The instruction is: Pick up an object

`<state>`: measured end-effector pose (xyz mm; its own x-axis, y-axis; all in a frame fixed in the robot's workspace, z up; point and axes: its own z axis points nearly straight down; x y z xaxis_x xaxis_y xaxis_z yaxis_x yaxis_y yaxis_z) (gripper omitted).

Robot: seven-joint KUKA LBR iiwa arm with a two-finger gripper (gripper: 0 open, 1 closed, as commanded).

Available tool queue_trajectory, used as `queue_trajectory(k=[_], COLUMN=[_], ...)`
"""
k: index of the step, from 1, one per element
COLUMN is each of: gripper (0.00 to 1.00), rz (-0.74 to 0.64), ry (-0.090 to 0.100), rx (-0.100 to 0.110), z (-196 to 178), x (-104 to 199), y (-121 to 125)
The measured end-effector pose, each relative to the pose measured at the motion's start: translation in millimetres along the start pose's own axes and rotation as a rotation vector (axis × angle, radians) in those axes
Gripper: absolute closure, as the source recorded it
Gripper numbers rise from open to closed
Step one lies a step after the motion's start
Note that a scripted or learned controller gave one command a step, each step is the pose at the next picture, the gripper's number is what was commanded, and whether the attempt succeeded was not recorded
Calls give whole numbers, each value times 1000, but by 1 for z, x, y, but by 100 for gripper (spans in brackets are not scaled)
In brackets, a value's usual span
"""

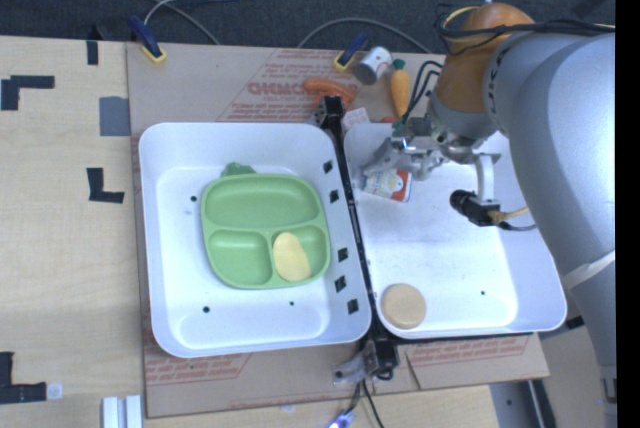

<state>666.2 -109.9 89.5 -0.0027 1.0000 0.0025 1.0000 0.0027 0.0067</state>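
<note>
Gripper (395, 159) down in right bin (500, 306), upper-left corner, right over small white-and-red carton (390, 184) — carton just below-left of the tips, touching or nearly so. Can't tell whether claw is apart or together; wrist blocks it. Long axis of carton unreadable, half hidden. Other candidates: tan round disc (404, 305) near front edge, well apart; yellow piece (291, 257) on green tray (262, 216), left bin (170, 246).

Single fixed camera above bench, looking down at slant, mid-distance. Two shallow white plastic bins (160, 166) fill centre; grey arm with orange band (560, 116) enters from 3 o'clock.
</note>
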Motion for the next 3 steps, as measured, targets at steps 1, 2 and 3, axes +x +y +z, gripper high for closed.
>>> queue_trajectory(k=[1, 2, 3], gripper=[0, 0, 0], rz=[1, 0, 1], ry=[-3, -3, -5], rx=[4, 5, 5], z=[4, 4, 4], x=[14, 11, 12], y=[-5, 3, 3])
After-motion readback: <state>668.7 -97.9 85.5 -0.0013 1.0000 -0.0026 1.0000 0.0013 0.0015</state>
